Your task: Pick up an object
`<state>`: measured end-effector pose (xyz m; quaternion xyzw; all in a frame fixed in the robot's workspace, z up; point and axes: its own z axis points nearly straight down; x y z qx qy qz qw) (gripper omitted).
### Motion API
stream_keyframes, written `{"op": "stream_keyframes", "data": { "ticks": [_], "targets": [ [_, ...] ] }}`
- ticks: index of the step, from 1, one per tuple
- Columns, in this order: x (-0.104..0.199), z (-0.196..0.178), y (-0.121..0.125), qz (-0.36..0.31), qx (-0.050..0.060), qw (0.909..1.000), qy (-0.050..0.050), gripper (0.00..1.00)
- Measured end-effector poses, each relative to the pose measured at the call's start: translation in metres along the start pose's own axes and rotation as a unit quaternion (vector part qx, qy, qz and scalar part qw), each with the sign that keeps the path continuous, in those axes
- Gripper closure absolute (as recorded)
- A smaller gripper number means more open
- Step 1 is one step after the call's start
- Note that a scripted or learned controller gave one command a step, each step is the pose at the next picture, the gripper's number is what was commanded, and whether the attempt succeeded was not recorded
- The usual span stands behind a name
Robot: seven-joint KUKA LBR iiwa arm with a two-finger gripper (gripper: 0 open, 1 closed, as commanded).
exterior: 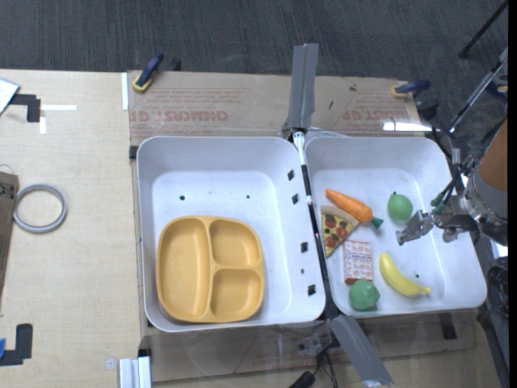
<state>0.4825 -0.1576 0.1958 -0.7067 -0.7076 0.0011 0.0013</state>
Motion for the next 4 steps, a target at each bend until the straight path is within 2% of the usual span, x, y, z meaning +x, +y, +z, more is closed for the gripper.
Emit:
{"op": "stream_keyframes", "data": {
  "ticks": [1, 2, 3, 4],
  "targets": [
    [0.028, 0.101, -0.003, -0.016, -0.004, 0.9999, -0.001, 0.00],
    [0.029, 0.091, -0.002, -0.014, -0.005, 0.9999, 0.001, 1.00],
    [0.020, 0.100, -0.002, -0.032, -0.005, 0.9995, 0.000, 1.00],
    [0.098, -0.087, -0.004, 0.030, -0.001, 0.9995, -0.001, 1.00]
  ]
}}
